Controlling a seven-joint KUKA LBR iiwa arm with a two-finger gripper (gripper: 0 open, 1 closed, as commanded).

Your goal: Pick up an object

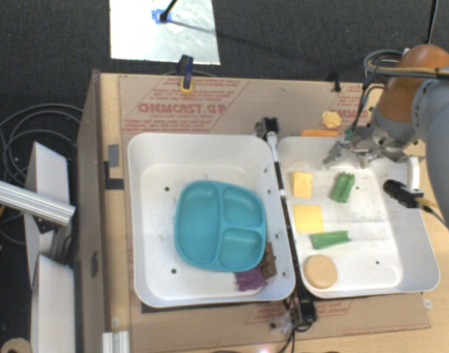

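Overhead, we see a brown cardboard-covered worktop (210,98) on dark carpet, with red printed lettering near its far edge that looks like "CHEMCAST G.P", though blurred. Two white bins sit side by side on it. The left bin (154,160) holds a teal divided plate (218,225) with a purple piece (249,279) and a brown piece (269,263) by its near right corner. The right bin (412,248) holds two yellow blocks (302,184) (308,218), two green pieces (342,187) (330,238) and a round tan item (321,271) near its front edge. The hand (355,153) hangs over that bin's far edge; we cannot tell how its parts stand. A silvery sheet (164,20) lies on the carpet beyond the worktop, and cables (18,134) coil at left.
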